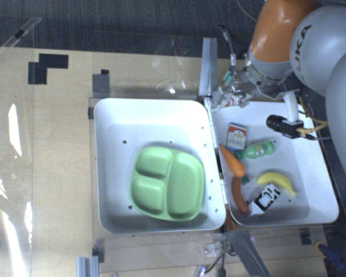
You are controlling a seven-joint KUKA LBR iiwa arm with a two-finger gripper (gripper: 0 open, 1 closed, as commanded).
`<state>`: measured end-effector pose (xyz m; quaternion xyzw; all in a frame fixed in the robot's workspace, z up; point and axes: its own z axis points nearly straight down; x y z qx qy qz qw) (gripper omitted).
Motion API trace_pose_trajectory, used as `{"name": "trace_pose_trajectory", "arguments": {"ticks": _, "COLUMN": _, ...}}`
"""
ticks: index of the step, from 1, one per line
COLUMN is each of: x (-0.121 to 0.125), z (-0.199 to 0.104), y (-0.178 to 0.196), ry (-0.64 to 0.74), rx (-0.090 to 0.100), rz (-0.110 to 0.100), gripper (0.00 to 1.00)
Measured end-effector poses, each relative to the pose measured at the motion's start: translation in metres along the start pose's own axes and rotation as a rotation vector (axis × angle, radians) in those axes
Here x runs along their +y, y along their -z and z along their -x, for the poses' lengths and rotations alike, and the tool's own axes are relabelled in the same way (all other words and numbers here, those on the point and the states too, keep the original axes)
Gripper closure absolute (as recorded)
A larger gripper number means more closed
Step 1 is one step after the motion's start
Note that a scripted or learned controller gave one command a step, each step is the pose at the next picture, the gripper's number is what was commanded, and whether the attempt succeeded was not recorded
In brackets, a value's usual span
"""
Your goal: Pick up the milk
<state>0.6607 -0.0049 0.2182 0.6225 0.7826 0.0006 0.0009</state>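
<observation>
Bench top is pale wood with two shallow white bins side by side, looking down at a slant. Nearest stuff in the right bin (pixel 326 206): a small black-and-white patterned block (pixel 266 199) by the near wall, with a reddish-brown sausage-shaped thing (pixel 238 194) just left of it, running along the left wall. A banana (pixel 277 182) lies right behind the block. A bit farther back is an orange carrot (pixel 233 161), lying at a slant with its green end toward the sausage thing. Just right of the carrot there's a green bottle (pixel 256 150) on its side.

The left bin (pixel 112 154) has a green divided plate (pixel 168 183) sitting toward its near right part.

The milk (pixel 236 137), a small carton with red and white on the face, sits just behind the bottle and carrot, in the left half of the right bin, about midway back, with nothing gripping it.

Farther still, the gripper (pixel 229 97) is over the far left corner of the right bin, near the divider between the bins, well apart from the milk. Can't tell whether its jaws are apart or together, it's a cluttered blur there. The grey arm (pixel 328 45) with its orange band comes in from the far right.
</observation>
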Motion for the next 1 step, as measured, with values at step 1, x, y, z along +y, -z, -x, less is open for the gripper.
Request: {"name": "trace_pose_trajectory", "arguments": {"ticks": 1, "x": -0.0030, "z": 0.0552, "y": -0.0170, "ry": 0.268, "rx": 0.000, "rz": 0.001, "gripper": 1.00}}
